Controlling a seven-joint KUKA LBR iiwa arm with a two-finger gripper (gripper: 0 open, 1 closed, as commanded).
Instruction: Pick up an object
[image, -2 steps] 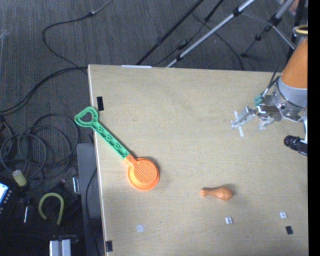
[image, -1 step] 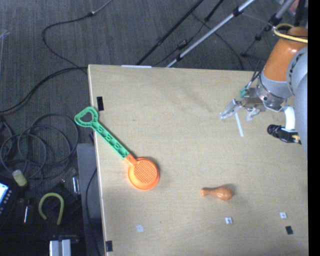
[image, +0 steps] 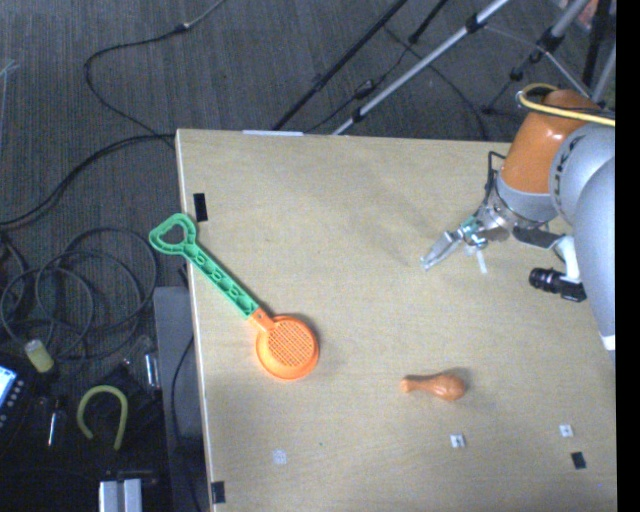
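Note:
A toy sieve (image: 286, 346) with an orange mesh head and a long green handle (image: 210, 270) lies flat at the left of the tan bench top (image: 350, 200). A small orange drumstick-shaped piece (image: 437, 385) lies toward the front, right of centre. My gripper (image: 452, 263) hangs over the right part of the surface, above and slightly right of the drumstick piece and far from the sieve. Its thin metal fingers (image: 435, 254) are spread open with nothing between them. The grey arm with its orange band (image: 545, 135) comes in from the right.
Small black and white markers (image: 457, 440) dot the front right of the bench top. Beyond the left edge are cables, a green hook-shaped item (image: 100, 410) and other gear on the floor. Tripod legs (image: 430, 55) stand behind the bench.

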